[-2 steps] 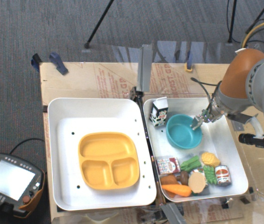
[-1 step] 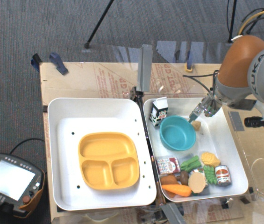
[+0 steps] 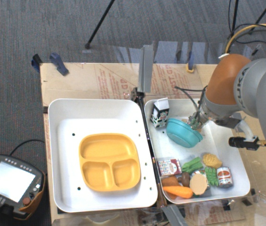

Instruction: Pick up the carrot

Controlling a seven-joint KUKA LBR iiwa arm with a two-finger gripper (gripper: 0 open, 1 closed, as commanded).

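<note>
At the far left, off the bench, a handheld control pendant lay on the floor. On the bench the left bin carried a yellow divided plate, well apart from anything the task concerned. The right bin held the clutter: a small milk carton at its top left corner, a teal bowl tipped just below it, and along the near wall a red packet, green bean pods, a tan disc, a corn piece and a small red can. The carrot lay flat in the near left corner of that bin, tip pointing right, touching a brownish piece above it and just beside the tan disc. The gripper hung at the teal bowl's upper right rim, far up the bin from the carrot; whether its fingers were parted or closed could not be told, and nothing could be made out in them. By that reckoning the approach had not yet begun. The next move called for travel toward the near corner, then a descent lined up across the carrot's narrow width, clear of the bin wall and neighbours.
</note>
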